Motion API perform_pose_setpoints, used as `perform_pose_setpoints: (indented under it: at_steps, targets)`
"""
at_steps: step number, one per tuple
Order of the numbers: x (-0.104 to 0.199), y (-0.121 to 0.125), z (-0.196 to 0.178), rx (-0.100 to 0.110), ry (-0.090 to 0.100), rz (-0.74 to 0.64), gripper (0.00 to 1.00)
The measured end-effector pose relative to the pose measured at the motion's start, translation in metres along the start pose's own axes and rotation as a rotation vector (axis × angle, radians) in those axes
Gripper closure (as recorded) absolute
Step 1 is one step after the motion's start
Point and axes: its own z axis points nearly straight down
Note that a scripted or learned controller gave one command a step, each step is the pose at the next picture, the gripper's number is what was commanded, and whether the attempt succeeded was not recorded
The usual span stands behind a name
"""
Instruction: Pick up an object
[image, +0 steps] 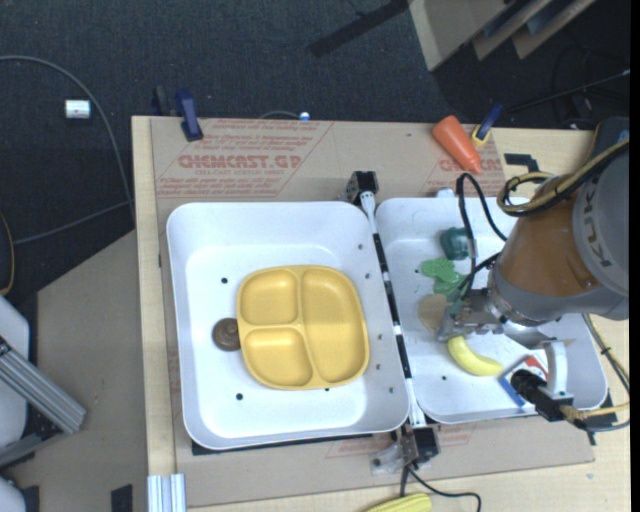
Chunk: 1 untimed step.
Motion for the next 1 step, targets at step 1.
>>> perform_pose_setpoints:
  at_steps: [1]
  targets:
    - [0.0565,0.0107,-0.0907,0.0,0.0,-0.003,1.0]
